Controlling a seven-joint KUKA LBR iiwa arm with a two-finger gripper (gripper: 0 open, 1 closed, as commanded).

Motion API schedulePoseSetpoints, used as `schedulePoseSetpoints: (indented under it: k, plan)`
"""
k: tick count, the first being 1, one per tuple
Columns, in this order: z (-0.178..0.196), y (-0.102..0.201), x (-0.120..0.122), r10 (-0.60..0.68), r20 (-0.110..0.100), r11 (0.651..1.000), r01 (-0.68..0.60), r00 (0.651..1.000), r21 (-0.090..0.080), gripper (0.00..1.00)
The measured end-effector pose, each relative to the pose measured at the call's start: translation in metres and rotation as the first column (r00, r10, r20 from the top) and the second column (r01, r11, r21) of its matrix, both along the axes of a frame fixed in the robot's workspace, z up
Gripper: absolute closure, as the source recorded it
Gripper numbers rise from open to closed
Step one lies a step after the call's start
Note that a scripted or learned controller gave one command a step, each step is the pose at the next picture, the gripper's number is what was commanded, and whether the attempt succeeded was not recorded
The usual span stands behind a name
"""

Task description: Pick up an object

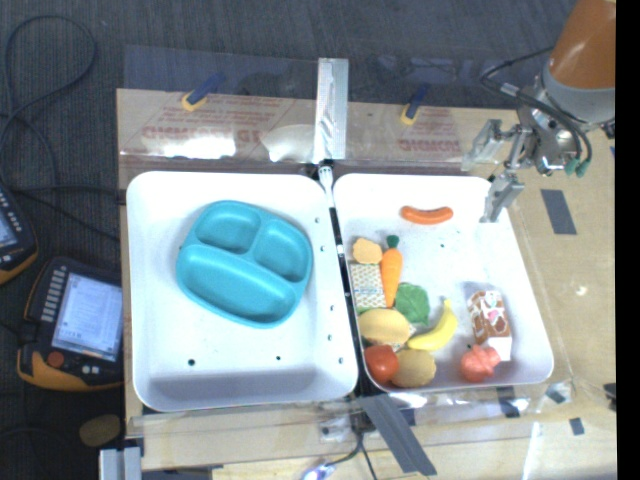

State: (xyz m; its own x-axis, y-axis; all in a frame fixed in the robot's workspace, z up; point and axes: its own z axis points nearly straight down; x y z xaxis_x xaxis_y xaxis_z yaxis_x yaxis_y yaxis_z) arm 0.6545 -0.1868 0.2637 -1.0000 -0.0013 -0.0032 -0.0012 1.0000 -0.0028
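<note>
My fingers (pixel 497 173) hang spread and empty at the upper right of the frame, above the right bin's (pixel 525 268) far corner. The nearest pickable item, the sausage (pixel 427 214), lies alone just left, away from the crowded toys.

One camera sits high above the worktop (pixel 560 268), looking down at a slant on both bins (pixel 150 268).

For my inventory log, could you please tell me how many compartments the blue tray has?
3. The blue tray in the left bin has two smaller compartments along its upper side and one larger compartment along its lower side.
</note>
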Motion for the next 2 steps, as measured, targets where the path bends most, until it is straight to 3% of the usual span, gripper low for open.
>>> schedulePoseSetpoints:
  k: [1,2]
  plan:
    - [-0.167,0.008,0.005,-0.243,0.002,0.97,0.243,0.97,0.0,0.0]
    - [-0.157,0.008,0.006,-0.241,0.006,0.971,0.241,0.971,-0.003,1.0]
